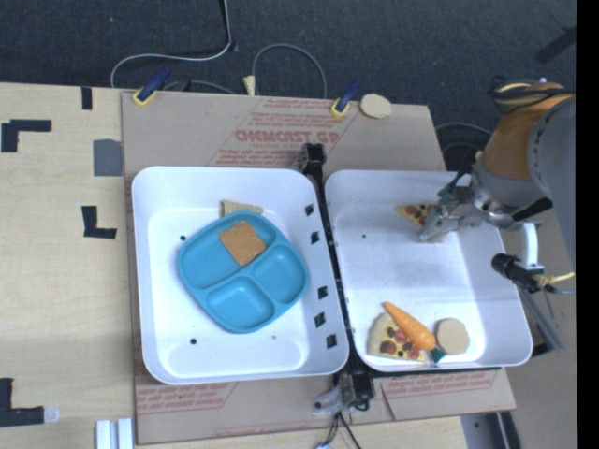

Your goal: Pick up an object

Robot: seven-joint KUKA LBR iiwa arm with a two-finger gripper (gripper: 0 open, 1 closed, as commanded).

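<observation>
bins [150,279]: 2 | blue tray [245,274]: 1 | pizza slices [393,340]: 2 | carrot [408,325]: 1 | toast pieces [243,242]: 2

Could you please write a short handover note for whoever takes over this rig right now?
Gripper: low in the right bin, near its far edge, beside a small pizza piece; nothing seen between its fingers.
Right bin, near edge: pizza slice, carrot, round cookie.
Left bin: blue tray with a cracker.
Done: no pick seen yet.
Left: grasp and lift one object.
</observation>
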